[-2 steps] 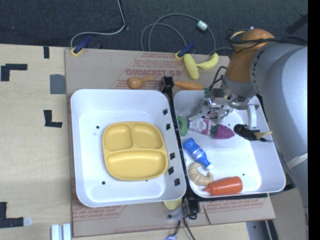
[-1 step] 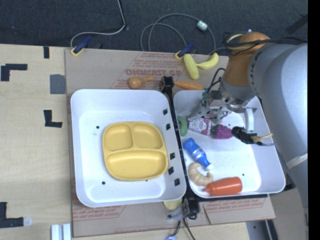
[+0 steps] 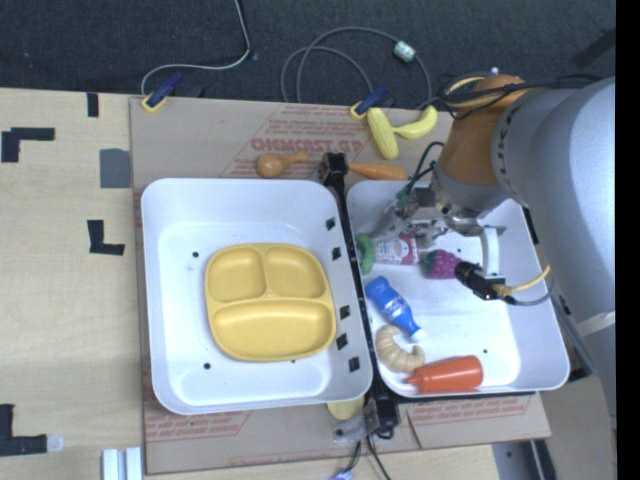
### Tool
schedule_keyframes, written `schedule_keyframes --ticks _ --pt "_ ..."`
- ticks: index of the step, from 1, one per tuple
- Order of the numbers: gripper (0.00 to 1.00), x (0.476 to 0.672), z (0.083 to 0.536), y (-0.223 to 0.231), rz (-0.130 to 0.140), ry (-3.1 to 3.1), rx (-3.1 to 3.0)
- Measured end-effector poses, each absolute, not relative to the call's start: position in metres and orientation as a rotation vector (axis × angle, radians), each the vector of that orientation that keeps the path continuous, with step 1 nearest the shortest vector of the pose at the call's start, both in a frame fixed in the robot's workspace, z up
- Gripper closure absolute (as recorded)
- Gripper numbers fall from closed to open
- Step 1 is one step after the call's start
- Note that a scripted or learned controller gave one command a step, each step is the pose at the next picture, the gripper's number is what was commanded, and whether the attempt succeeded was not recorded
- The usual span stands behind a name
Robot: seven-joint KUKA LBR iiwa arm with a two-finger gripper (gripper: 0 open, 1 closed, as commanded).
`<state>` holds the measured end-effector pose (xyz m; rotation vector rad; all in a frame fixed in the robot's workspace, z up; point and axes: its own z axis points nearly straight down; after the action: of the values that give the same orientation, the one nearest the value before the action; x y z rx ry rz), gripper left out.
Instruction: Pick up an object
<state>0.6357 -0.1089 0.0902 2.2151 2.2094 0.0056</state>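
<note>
Jaws (image 3: 425, 230) sit low in the right bin, over the pink-and-white packet; we cannot tell how they are set.

Nearest us in the right bin (image 3: 540, 363) lie the red-orange bottle (image 3: 446, 373) and the curled croissant (image 3: 398, 350), then the blue bottle (image 3: 392, 306) slanting up to the left. Beyond these, the pink-and-white packet (image 3: 396, 250) lies with its long axis across the bin, left to right, directly beneath the arm's tip, with a purple toy (image 3: 440, 264) just to its right. We judge the packet the likeliest pick, since it is the closest thing. The left bin (image 3: 165, 218) holds a yellow divided tray (image 3: 270, 300). Farthest off, on the counter, rest a carrot (image 3: 378, 171) and a yellow banana (image 3: 398, 130).
</note>
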Motion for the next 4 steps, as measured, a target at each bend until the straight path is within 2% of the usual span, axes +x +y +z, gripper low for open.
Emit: schedule_keyframes --ticks 1,2,3,4 --pt "0.00 0.647 0.088 -0.107 -0.025 2.224 2.237" --pt "1.00 0.648 0.102 -0.109 -0.021 2.215 2.236" --pt "1.00 0.641 0.191 -0.053 0.012 2.226 2.210" --pt "0.00 0.638 0.184 -0.056 0.000 2.225 2.220"
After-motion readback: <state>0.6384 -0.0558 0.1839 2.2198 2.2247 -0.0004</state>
